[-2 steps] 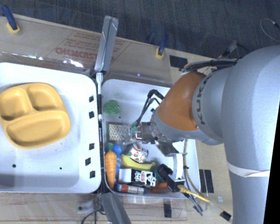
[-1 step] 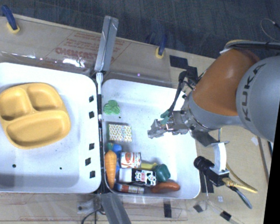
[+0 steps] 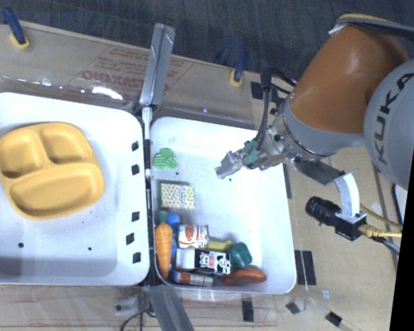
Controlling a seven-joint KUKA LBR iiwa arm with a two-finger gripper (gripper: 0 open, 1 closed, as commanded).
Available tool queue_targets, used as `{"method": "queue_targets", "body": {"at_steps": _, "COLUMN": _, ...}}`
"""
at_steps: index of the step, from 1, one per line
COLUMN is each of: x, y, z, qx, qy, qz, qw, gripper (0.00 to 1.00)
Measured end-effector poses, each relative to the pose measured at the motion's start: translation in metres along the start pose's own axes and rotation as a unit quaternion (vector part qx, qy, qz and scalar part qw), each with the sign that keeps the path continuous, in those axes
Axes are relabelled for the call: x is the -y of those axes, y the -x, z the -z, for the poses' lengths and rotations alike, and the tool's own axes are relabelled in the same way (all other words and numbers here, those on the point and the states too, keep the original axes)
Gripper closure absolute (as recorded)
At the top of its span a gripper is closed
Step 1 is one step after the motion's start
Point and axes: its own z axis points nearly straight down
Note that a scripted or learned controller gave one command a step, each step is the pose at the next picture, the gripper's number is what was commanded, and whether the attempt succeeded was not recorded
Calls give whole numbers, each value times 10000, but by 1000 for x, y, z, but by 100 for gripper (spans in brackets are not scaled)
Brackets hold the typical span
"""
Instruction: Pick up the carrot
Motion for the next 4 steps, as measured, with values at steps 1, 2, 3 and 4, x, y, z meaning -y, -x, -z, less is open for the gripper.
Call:
{"method": "queue_targets", "body": {"at_steps": 1, "x": 13, "y": 5, "z": -36, "qx": -8, "qy": -14, "qz": 383, "qw": 9993, "gripper": 100}}
{"method": "queue_targets", "body": {"at_steps": 2, "x": -18, "y": -30, "z": 6, "qx": 4, "qy": 1, "qz": 1687, "qw": 9857, "gripper": 100}}
{"method": "queue_targets", "body": {"at_steps": 3, "x": -18, "y": -30, "z": 6, "qx": 4, "qy": 1, "qz": 1685, "qw": 9857, "gripper": 0}}
{"method": "queue_targets", "body": {"at_steps": 4, "x": 18, "y": -88, "z": -116, "qx": -18, "qy": -23, "qz": 1736, "qw": 9848, "gripper": 0}}
